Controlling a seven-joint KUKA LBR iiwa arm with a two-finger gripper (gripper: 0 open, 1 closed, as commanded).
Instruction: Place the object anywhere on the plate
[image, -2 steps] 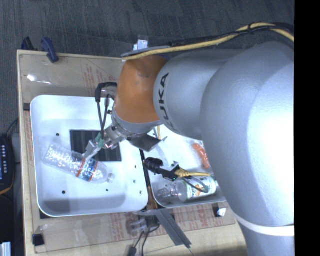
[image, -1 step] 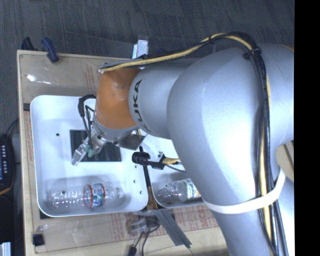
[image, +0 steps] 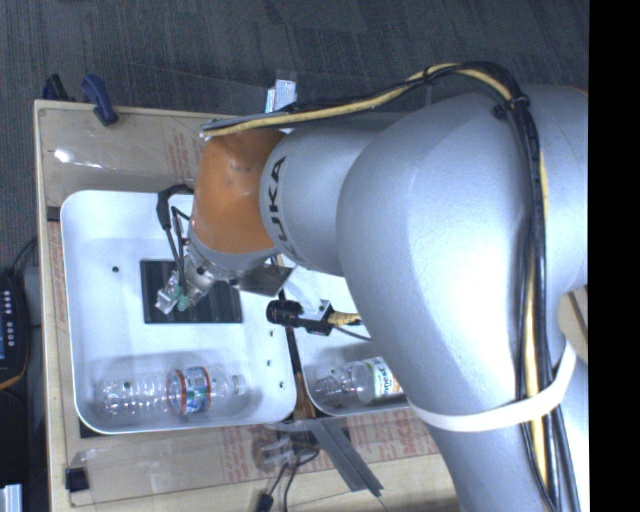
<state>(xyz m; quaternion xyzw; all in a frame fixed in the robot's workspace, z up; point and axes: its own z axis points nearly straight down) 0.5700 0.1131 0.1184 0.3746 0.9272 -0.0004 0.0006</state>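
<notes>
A flat black square plate (image: 215, 305) lies in the middle of the left white bin (image: 95, 260). My gripper (image: 173, 297) hangs over the plate's left part, reaching down from the orange wrist band (image: 232, 205). A small pale greenish bit shows at the gripper's tip, and I cannot tell whether it is a held object or part of the gripper. A clear plastic bottle (image: 170, 392) with a red and blue label lies on its side along the near wall of the same bin, apart from the plate.
The big grey arm (image: 430, 250) covers most of the right bin, where a second clear bottle (image: 358, 382) lies at the near edge. A blue clamp (image: 98, 98) sits at the bench's far left corner. Cables run along the arm.
</notes>
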